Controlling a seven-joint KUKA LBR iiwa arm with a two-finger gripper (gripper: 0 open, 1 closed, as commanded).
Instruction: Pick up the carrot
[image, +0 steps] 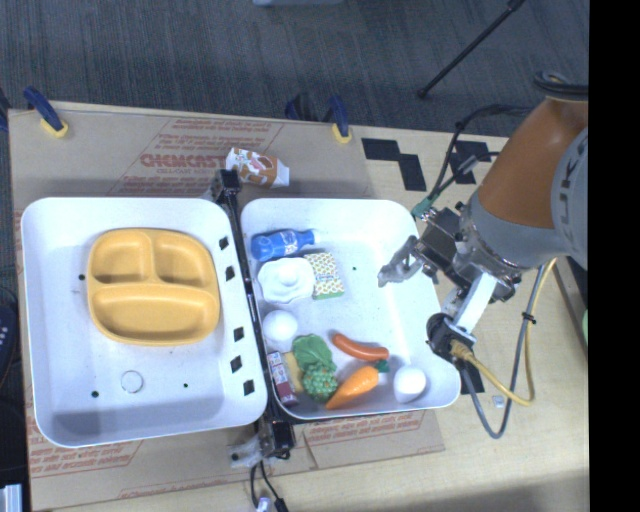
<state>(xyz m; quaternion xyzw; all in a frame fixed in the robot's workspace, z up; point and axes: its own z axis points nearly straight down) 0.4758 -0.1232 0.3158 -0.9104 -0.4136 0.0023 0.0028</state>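
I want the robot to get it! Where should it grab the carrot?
Probably the carrot's thick middle, coming from above, fingers closing across its width. It lies flat and slanted, with the broccoli at its thin end and a white egg beside its wide end.

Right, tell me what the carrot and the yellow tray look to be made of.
The carrot: likely moulded plastic toy food, going by its smooth, evenly orange surface. The yellow tray: probably hard plastic, with rounded moulded compartments, one flat colour and a soft sheen.
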